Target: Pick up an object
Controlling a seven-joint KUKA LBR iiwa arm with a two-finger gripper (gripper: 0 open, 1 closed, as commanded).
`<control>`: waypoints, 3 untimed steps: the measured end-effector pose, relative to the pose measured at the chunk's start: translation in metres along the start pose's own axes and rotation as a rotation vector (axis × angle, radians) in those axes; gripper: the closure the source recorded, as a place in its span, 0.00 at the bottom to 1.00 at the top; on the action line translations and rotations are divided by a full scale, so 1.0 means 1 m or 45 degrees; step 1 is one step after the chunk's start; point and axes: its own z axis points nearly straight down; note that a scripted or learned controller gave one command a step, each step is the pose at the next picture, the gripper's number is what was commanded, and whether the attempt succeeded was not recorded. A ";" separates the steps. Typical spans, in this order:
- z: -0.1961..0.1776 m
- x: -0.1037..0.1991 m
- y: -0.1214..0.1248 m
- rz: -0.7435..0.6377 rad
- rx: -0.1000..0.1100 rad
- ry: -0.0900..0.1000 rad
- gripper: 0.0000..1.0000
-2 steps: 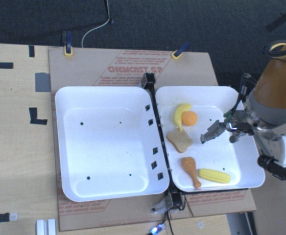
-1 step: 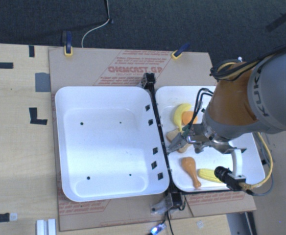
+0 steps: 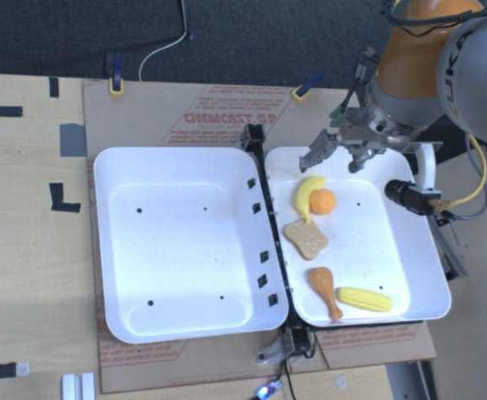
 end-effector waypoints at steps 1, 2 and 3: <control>0.113 -0.039 0.039 0.007 0.032 0.002 0.00; 0.193 -0.029 0.037 0.001 0.022 0.002 0.00; 0.178 -0.028 0.039 0.000 0.019 0.004 1.00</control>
